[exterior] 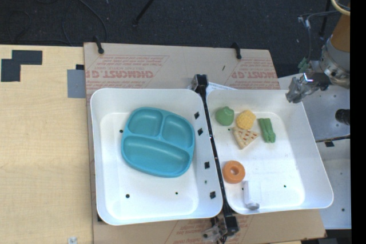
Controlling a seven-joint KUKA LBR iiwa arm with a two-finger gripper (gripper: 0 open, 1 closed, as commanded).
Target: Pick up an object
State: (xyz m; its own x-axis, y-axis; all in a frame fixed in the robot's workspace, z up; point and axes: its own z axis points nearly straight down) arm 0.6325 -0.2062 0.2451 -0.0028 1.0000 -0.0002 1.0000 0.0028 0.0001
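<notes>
The right bin [309, 140] holds several small toy foods. A green round piece [225, 116] lies at its back left, with a yellow corn piece [246, 119] beside it. A tan waffle wedge [246, 138] rests just in front of the corn, and a green pod-shaped stick [266, 129] lies to their right. An orange ring [233, 171] sits near the divider, and a small white-grey piece [250, 197] lies at the front. My gripper [297, 90] hangs over the bin's back right corner, apart from all of them.
The left bin [106, 123] holds a teal sectioned plate [158, 141]. A black divider bar [209, 146] runs between the bins. The arm's wrist with its orange band [342, 37] stands at the right edge. Cardboard [148, 68] lies behind the bins.
</notes>
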